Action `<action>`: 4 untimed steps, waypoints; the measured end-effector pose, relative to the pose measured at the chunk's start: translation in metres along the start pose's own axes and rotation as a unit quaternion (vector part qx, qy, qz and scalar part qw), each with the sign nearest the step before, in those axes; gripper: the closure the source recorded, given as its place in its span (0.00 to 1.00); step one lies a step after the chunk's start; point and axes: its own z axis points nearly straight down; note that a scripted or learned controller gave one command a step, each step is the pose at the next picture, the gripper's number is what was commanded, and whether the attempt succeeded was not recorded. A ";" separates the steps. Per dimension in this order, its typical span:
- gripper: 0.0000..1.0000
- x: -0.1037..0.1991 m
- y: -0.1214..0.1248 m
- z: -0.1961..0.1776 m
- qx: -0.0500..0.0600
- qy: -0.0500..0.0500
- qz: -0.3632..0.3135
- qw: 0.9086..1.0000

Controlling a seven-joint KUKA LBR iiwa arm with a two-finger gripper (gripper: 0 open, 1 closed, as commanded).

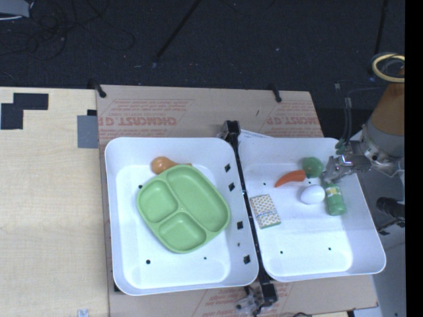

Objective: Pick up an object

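At the right of the frame the gripper (338,164) is seen over the upper right part of the right bin (360,259), just beside a small cluster of things; whether the jaws are spread or pressed together cannot be told, as that part is too small and blurred. No object is seen between them, so the pick is judged not yet made. The candidates lie close together: a dark green round piece (312,166) next to the gripper, an orange carrot-like piece (289,177) to its left, a white egg-shaped piece (312,194) just below, and a green bottle-like piece (335,201) at the egg's right. A patterned small box (265,211) lies apart, toward the bin's left wall. In the left bin (125,269) a green divided plate (182,207) is set, with an orange ball (160,164) tucked at its upper left edge. For a sound grasp, one item should be singled out, probably the green round piece nearest the gripper, and the descent centred on it so that neighbours are not nudged. Crowding is the likely hazard: the egg could be rolled away.
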 end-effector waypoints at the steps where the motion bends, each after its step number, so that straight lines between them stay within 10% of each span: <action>1: 1.00 -0.001 -0.001 -0.063 0.000 0.000 0.000 1.000; 4: 1.00 0.152 -0.006 -0.047 0.003 0.001 -0.001 1.000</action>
